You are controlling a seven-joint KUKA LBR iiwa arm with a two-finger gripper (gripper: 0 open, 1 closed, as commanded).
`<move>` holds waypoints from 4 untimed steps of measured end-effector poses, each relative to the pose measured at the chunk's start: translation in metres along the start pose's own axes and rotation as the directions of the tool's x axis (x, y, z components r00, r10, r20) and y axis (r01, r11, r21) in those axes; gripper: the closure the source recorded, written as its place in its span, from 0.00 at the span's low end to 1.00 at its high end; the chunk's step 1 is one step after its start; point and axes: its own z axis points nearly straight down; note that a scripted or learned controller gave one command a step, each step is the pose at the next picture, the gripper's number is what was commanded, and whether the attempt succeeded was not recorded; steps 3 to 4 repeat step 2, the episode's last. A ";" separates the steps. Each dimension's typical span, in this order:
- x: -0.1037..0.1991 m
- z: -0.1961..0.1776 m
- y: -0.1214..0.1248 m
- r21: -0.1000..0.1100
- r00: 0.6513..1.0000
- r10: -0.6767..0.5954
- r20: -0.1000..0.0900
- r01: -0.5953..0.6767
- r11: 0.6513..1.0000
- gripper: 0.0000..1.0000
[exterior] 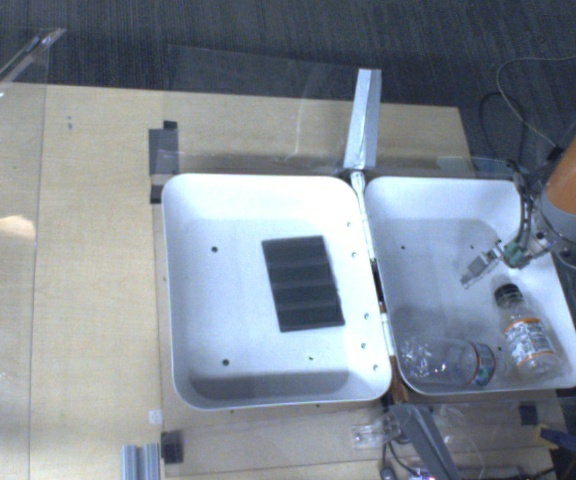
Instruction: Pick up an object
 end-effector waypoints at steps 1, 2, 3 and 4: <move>0.018 0.029 -0.035 -0.006 1.000 -0.009 0.005 0.009 1.000 0.00; 0.017 0.016 -0.031 -0.014 1.000 -0.011 0.009 0.011 1.000 1.00; 0.017 0.016 -0.031 -0.014 1.000 -0.011 0.009 0.011 1.000 1.00; 0.017 0.016 -0.031 -0.014 1.000 -0.011 0.009 0.011 1.000 1.00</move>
